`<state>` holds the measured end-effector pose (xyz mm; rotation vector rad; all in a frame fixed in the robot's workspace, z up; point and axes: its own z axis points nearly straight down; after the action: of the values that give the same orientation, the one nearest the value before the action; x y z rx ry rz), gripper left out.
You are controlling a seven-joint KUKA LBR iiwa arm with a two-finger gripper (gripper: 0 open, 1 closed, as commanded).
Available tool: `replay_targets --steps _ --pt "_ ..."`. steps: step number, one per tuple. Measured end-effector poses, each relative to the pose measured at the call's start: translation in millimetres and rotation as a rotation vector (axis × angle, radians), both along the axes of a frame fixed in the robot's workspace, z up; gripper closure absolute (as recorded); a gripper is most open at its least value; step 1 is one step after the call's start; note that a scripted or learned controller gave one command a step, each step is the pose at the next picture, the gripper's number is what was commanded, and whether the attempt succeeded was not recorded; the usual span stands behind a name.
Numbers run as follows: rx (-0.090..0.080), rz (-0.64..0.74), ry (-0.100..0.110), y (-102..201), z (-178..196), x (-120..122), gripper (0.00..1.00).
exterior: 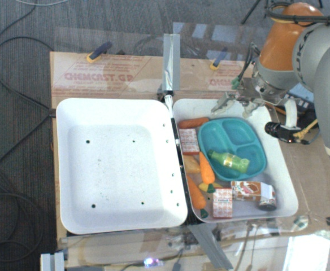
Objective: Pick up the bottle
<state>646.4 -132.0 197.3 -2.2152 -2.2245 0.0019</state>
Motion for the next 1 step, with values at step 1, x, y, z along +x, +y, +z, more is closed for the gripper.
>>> replay_targets --steps 1 --pt "-0.002 0.072 -0.011 -29.0 -100.9 -53.4 0.00"
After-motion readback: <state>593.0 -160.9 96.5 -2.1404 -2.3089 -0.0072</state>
